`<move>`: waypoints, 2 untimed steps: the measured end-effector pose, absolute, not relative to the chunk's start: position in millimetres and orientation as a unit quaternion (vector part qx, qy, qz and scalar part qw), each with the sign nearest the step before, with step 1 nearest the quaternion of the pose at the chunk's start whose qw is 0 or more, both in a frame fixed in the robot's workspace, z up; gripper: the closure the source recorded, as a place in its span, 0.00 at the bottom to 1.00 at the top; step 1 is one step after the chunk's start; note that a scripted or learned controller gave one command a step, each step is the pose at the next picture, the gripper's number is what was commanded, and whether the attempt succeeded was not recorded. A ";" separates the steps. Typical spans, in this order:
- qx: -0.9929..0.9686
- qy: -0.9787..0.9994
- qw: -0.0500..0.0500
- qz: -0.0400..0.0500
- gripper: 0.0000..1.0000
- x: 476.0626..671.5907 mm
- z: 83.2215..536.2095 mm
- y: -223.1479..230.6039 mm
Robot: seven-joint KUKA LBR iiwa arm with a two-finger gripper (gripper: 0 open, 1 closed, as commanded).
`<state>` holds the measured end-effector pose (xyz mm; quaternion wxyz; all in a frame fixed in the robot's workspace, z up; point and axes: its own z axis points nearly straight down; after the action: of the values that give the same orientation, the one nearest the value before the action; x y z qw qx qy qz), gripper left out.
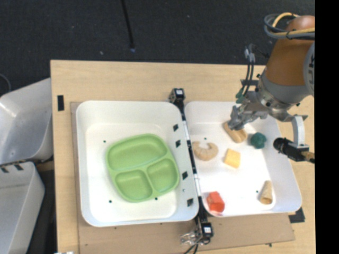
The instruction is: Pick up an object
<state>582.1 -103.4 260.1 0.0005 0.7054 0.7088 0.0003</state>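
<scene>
Grey 2-finger gripper (239, 121) hovers over the tan wedge-shaped block (236, 133) at the right white bin's (280, 202) 12 o'clock — apparently the approach step; finger state I cannot tell; next, a straight descent.

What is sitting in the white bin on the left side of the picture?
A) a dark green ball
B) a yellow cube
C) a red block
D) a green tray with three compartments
D: the green tray with three compartments lies in the left bin, while the red block, yellow cube and dark green ball all lie in the right bin.
</scene>
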 end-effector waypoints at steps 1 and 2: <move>0.705 0.709 0.000 0.000 1.00 577.3 247.4 -52.1; 0.705 0.709 -0.001 0.000 1.00 571.7 245.2 -6.6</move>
<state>571.7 -6.6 245.2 -0.0005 0.7050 0.7092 0.0002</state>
